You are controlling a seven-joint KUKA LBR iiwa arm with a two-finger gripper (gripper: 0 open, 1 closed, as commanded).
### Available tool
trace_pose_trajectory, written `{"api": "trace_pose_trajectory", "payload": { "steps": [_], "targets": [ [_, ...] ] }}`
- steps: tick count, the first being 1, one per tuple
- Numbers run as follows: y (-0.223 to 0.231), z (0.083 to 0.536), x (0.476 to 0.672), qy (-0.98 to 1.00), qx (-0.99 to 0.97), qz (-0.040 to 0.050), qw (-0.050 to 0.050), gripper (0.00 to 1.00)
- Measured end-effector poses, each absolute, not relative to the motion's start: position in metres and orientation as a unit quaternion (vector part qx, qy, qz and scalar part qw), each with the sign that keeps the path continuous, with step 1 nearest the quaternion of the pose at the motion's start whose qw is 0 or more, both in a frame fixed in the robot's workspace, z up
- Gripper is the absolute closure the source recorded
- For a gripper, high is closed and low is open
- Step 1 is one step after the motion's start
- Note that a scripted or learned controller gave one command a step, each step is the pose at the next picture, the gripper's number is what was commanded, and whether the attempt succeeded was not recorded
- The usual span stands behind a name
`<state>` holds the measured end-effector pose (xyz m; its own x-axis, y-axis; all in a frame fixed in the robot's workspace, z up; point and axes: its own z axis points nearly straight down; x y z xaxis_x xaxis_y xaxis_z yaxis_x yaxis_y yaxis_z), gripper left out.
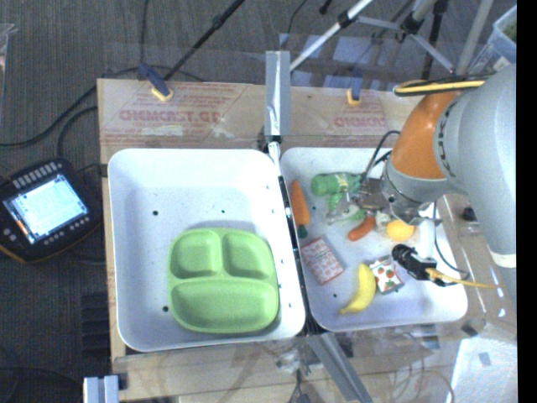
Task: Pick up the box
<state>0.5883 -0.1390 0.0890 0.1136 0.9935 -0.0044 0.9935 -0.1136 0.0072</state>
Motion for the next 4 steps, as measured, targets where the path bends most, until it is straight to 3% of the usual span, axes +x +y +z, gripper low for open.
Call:
{"api": "trace_pose_trajectory", "payload": {
  "steps": [1,2,3,4],
  "targets": [
    [-0.139,0.099,0.589,0.666,0.746,0.0007,0.006,1.0],
    [-0.139,0.099,0.589,0.666,0.746,0.0005,0.006,0.0],
    [-0.135,0.097,0.661,0.74,0.672,-0.0116,-0.009,0.0],
    [-0.187,0.122,0.626,0.776,0.631,-0.0017,0.001,0.0]
  ]
}}
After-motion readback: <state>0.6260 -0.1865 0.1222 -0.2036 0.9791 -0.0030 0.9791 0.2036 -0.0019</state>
